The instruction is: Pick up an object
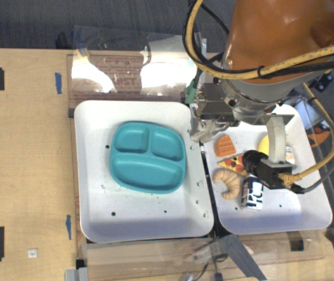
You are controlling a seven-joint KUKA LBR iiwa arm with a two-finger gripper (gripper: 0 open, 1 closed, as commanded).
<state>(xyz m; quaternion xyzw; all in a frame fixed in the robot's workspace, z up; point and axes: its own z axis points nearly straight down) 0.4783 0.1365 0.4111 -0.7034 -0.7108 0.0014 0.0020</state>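
Arm: the grey arm (283,34) with its orange band comes in from the right and hangs over the upper part of the right bin, covering much of that bin's far side.

Gripper: the gripper (197,134) is at the lower left of the wrist block, over the divide between the two bins, near the right bin's upper left corner.

Jaws: too dark and small against the bin rims; I cannot tell whether they are open or closed, and I see no object between them.

Right bin: the white right bin (283,215) holds the loose objects, all clustered in its left and middle part.

Orange piece: an orange wedge-like piece (225,146) lies just right of and slightly below the gripper, near it but apart from it.

Pizza slice: a toy pizza slice (232,163) lies just below the orange piece.

Croissant: a tan croissant (230,183) lies below the pizza slice, well below the gripper.

Black-and-white packet: a black-and-white packet (252,194) rests just right of the croissant.

Yellow object: a yellow object (264,145) shows partly behind a white bracket on the arm; its shape is unclear.

Left bin: the white left bin (96,209) holds a teal divided plate (148,157), lying flat near its centre, to the left of the gripper and apart from it.

Bench: the tan bench (20,157) stretches away to the left.
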